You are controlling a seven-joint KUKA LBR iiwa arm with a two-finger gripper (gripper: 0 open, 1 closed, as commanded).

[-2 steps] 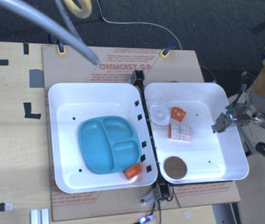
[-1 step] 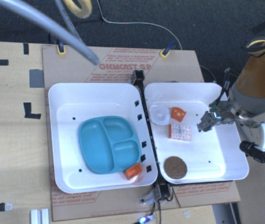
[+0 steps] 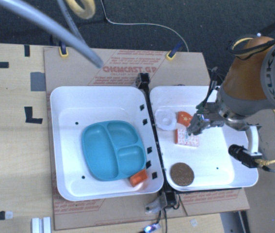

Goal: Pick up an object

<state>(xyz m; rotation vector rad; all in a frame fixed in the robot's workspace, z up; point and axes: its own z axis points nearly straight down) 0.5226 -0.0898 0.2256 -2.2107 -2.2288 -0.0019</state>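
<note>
You've got two shallow white bins side by side here, the left bin [image 3: 64, 130] and the right bin [image 3: 224, 171], both sitting on a brown cardboard sheet [image 3: 127, 67] with red print. A black divider strip [image 3: 152, 130] runs between them. Yellow clamps [image 3: 63, 51] pin the sheet's far corners, one at the left and one further right [image 3: 172, 53]. A thin white cable [image 3: 142, 25] loops across the dark floor behind, and a grey pole [image 3: 40, 18] slants in from the top left. Black tape marks [image 3: 30, 115] dot the wooden bench [image 3: 11, 154].
</note>
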